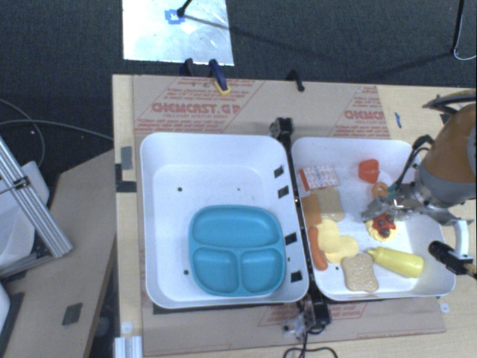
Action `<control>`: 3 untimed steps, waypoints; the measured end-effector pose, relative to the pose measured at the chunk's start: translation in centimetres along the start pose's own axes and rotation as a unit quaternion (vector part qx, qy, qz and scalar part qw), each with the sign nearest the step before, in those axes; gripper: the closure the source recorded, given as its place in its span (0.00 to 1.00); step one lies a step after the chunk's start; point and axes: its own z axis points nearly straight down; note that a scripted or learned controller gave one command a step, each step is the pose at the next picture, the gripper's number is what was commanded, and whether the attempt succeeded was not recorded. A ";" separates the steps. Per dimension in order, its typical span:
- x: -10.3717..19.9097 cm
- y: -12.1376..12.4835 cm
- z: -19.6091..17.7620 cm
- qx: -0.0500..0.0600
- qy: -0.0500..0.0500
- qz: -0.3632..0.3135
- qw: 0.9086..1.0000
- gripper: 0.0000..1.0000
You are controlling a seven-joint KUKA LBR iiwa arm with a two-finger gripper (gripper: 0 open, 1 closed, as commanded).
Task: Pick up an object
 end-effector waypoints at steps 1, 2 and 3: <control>-0.1 0.3 -1.4 -0.005 -0.001 -0.001 1.000 1.00; 4.8 0.2 0.1 0.001 0.002 -0.003 1.000 1.00; -0.4 2.8 -6.6 -0.005 -0.003 0.001 1.000 1.00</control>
